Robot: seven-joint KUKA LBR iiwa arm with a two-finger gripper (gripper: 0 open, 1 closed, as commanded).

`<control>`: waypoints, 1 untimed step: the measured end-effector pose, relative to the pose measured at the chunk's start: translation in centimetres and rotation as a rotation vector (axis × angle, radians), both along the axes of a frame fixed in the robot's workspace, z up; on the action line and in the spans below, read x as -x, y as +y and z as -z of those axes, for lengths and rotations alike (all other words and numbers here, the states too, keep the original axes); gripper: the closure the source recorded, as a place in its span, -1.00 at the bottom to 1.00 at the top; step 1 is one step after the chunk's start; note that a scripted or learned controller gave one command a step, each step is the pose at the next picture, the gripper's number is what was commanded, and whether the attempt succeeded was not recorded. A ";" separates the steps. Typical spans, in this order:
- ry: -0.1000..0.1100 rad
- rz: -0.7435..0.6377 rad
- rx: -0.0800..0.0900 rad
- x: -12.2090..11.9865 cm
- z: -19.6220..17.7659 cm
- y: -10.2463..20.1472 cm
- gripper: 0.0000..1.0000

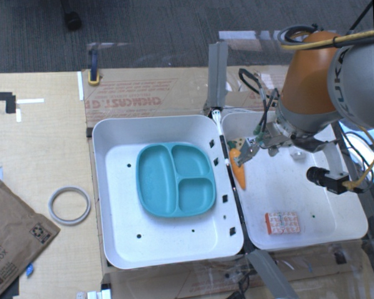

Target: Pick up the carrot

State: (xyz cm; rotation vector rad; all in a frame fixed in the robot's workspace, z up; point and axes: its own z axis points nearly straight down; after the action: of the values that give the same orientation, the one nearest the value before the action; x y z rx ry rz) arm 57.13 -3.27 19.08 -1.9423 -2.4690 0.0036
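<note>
One arm bent low, claw (248,147) over carrot (238,169)

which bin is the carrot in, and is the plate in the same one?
The right bin: the carrot lies along its left wall, close to the gripper. The teal divided plate sits in the left bin.
</note>
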 end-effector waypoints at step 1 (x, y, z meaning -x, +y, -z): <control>0.001 -0.156 -0.002 8.1 0.0 -1.0 -1.00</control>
State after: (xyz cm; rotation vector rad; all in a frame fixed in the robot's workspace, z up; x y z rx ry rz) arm 49.00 -4.27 19.07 -1.7428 -2.6116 0.0027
